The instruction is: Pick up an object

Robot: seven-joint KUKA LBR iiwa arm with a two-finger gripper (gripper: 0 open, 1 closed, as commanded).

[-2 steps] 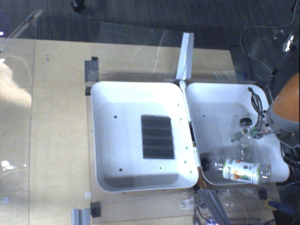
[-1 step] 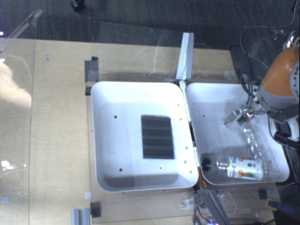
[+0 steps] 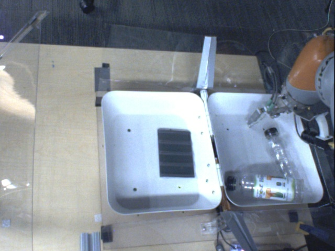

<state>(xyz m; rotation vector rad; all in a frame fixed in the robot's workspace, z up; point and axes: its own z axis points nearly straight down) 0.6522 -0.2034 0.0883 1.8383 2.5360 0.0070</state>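
- Nearest you, the labelled bottle (image 3: 261, 186) lies on its side along the near wall of the right bin (image 3: 235, 140). It is on the camera side of the gripper (image 3: 257, 117) and well apart from it. Its dark cap points toward the left bin (image 3: 120, 140).
- You see the bench (image 3: 57, 140) carrying both white bins side by side, their inner walls almost touching.
- Look to the left bin, well to the side of the gripper: it holds a dark ridged slab (image 3: 176, 152) lying flat near the middle of its floor.
- You have the arm (image 3: 306, 67) coming in from the right, its orange band above the far right corner of the right bin.
- A second, clear bottle (image 3: 276, 148) lies slantwise in the right bin. Its black cap end is near the gripper, just on the camera side of it, and its body runs away toward the labelled bottle.
- You find the gripper over the far half of the right bin, tilted toward the bin's middle. Whether it is open or closed cannot be told at this size, and you cannot see any object in its grasp.
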